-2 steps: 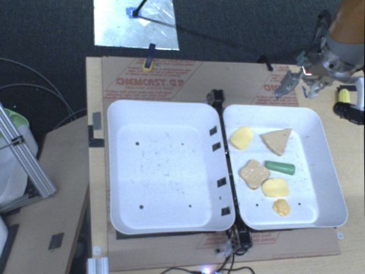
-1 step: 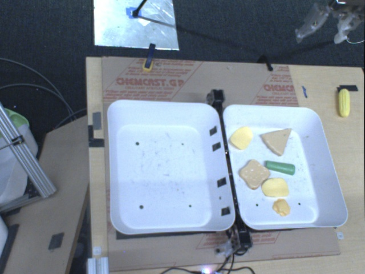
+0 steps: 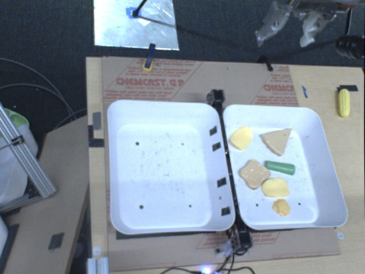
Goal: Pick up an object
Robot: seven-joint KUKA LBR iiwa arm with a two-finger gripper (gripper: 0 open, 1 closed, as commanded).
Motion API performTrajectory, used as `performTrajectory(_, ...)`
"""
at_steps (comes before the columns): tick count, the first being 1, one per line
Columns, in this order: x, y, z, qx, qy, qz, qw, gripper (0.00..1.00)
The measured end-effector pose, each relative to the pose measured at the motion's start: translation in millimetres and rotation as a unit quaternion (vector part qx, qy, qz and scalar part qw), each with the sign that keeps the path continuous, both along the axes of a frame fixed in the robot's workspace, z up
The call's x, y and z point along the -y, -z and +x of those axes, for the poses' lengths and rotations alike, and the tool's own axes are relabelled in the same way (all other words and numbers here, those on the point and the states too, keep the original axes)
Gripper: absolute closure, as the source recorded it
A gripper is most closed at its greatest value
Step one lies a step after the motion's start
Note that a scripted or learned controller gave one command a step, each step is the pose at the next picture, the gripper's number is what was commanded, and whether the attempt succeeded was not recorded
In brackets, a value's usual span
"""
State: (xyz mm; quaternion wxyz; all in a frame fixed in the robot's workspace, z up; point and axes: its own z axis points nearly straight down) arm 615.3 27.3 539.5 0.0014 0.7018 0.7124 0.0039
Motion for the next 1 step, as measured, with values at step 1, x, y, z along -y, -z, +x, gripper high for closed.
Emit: performTrajectory(1, 7.1, -7.6, 2.5, 0.0, 0.004, -0.0016, 1.0, 1.0)
